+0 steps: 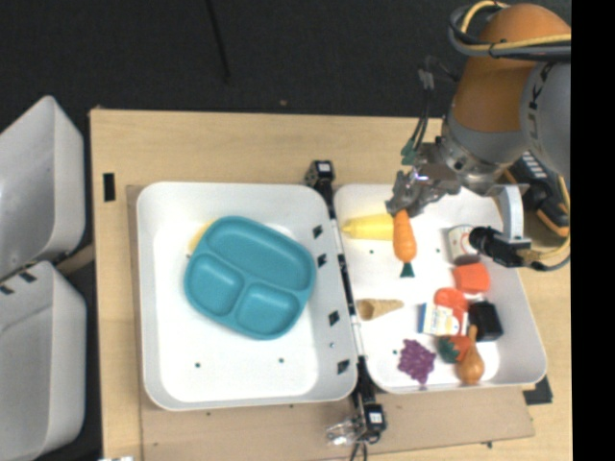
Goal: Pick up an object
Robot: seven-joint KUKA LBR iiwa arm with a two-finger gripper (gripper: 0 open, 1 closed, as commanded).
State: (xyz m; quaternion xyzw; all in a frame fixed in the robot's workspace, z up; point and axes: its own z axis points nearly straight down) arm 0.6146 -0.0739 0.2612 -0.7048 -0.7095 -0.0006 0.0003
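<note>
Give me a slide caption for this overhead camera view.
Gripper lifting orange toy carrot above cluttered right white bin.

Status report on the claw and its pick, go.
Claw over right bin, shut on carrot. Carrot hangs upright, orange end up in the fingers. Yellow corn close beside it; cone lies below.

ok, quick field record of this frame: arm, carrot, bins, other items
arm: reaches in from right, gripper over right bin
carrot: hangs upright directly below the gripper, top at its tip
left bin: blue divided plate
right bin: corn, cone, purple grapes, small items at right
</note>
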